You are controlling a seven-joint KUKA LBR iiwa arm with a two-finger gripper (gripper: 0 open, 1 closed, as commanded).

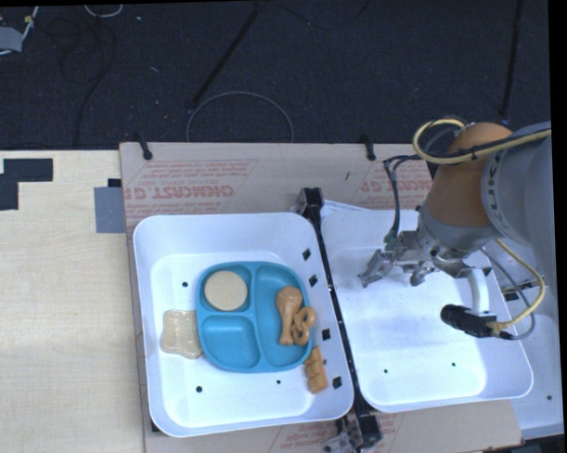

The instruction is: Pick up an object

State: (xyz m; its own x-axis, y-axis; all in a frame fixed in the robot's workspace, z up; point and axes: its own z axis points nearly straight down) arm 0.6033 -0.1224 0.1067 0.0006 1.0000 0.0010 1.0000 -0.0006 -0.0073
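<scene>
From my seat I saw the desk [54, 303] carrying two white bins. The left bin [169, 401] held a blue tray [234, 345] with three compartments: a round tan biscuit [224, 290] lay in its upper left one, and a knobbly tan pretzel [294, 315] in its right one. A pale cracker [180, 333] lay just beside the tray's left edge, touching it, and a small brown piece [314, 369] sat by the tray's lower right corner. Further right, the tool [394, 268] hung over the upper part of the right bin [428, 378]; I could not tell how it stood, and saw nothing in it.
</scene>
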